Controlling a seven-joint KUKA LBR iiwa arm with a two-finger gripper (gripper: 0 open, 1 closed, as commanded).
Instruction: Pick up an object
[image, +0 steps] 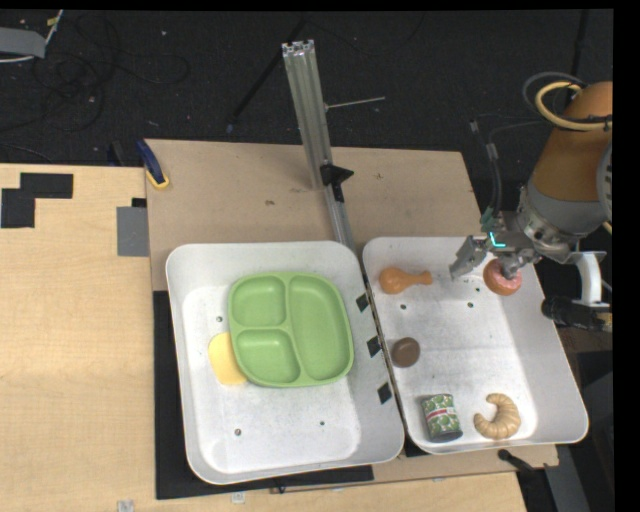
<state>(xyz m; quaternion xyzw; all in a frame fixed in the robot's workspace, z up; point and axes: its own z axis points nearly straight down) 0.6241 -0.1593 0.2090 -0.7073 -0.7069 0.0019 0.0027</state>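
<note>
My gripper (488, 262) hovers over the far right corner of the right bin (545, 350), open, its two grey fingers spread apart. A pink donut (503, 279) lies on the bin floor just under the right finger (514, 264), not clasped. Left of it is an orange drumstick-shaped toy (403, 280). A brown round piece (405, 351) sits at the bin's left side. Near the front are a green can (440, 416) and a tan croissant (500, 415).
The left bin (200, 420) holds a green divided plate (292, 330) with a yellow item (223, 360) tucked at its left edge. An upright metal post (305, 110) stands behind the bins. The arm's orange band (575, 145) rises at the far right.
</note>
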